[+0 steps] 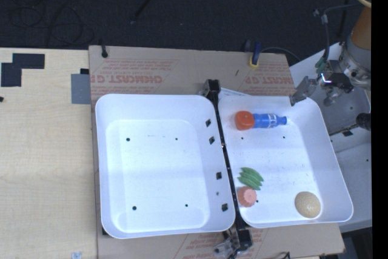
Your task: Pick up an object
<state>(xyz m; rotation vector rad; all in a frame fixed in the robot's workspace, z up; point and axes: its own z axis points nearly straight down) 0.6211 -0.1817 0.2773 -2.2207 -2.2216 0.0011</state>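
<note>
A pale wooden table (pixel 42 148) carries a sheet of brown cardboard (pixel 182 70) printed with red lettering, and on it two shallow white bins sit side by side. The left bin (pixel 109 130) has a bare white floor with a few small dark dots. The right bin (pixel 327 154) holds four things.

The grey arm (pixel 364 39) enters at the upper right edge, its orange band showing near the top. Its wrist hangs beyond the right bin's far right corner, outside the rim, trailing thin cables. The tool (pixel 306 89) reaches left toward that corner; whether it is released or clenched cannot be told from here, and nothing can be seen in it.

The blue bottle (pixel 267 121) lies on its side near the far wall of the right bin, its long axis running left to right, the narrow end pointing right. An orange-red ball (pixel 244 120) touches its left end.

Near the front right corner rests a beige ball (pixel 308 204). By the bin's left wall lies a green leafy piece (pixel 251 177), and just in front of it, touching, a small pink round object (pixel 246 196).
</note>
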